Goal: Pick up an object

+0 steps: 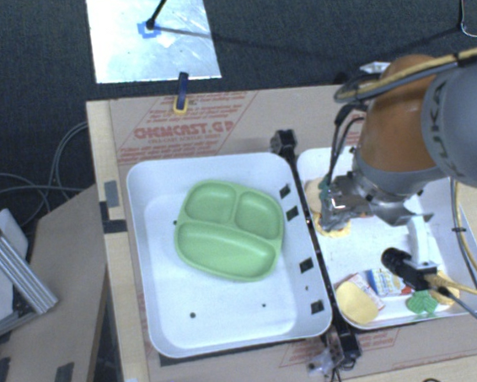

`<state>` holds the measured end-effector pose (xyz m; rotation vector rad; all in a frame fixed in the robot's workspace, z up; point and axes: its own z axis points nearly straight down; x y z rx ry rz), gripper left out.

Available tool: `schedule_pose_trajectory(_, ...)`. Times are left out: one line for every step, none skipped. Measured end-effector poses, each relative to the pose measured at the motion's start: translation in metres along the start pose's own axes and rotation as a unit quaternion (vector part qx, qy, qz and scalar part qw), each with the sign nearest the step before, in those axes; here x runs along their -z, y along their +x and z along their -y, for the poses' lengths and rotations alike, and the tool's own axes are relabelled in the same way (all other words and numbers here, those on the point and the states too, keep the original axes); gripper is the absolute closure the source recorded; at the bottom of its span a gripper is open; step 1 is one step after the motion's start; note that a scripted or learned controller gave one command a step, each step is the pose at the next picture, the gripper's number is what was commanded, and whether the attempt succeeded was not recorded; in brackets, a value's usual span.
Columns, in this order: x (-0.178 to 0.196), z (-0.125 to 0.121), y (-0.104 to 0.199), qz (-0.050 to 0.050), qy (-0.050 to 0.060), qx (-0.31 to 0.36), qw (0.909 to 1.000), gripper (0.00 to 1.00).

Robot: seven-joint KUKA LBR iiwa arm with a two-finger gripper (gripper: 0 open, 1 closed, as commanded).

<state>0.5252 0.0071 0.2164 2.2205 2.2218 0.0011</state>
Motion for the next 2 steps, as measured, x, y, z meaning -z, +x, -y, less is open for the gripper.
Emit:
schedule_pose_trajectory(0.002,-0.005,-0.001,0.0,-0.001,0.001,1.0,1.0)
schedule_pose_trajectory(0.018,0.001,0.01,0.0,-0.001,0.003,1.0,1.0)
